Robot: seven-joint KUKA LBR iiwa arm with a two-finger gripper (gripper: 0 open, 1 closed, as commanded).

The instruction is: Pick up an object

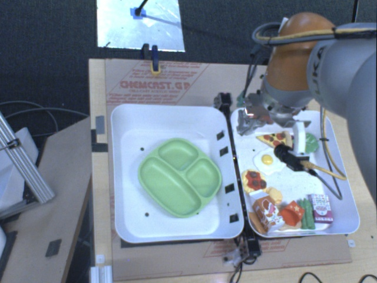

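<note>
My gripper (251,117) hangs low over the far left corner of the right bin (347,208), beneath the grey and orange wrist. Just right of it and toward the front lies a pizza slice (274,139). In front of that is a fried egg (268,161). A green leafy piece (310,143) rests further right. Along the bin's front lie a dark red berry piece (254,180), a red snack packet (268,212), a red pepper (293,214) and a small pink and white carton (321,208). I see nothing held.
The left bin (132,128) holds a green divided plate (179,177) in its middle. A black divider with clips (227,152) runs between the bins. A blue and yellow clamp (154,58) sits at the bench's far edge.
</note>
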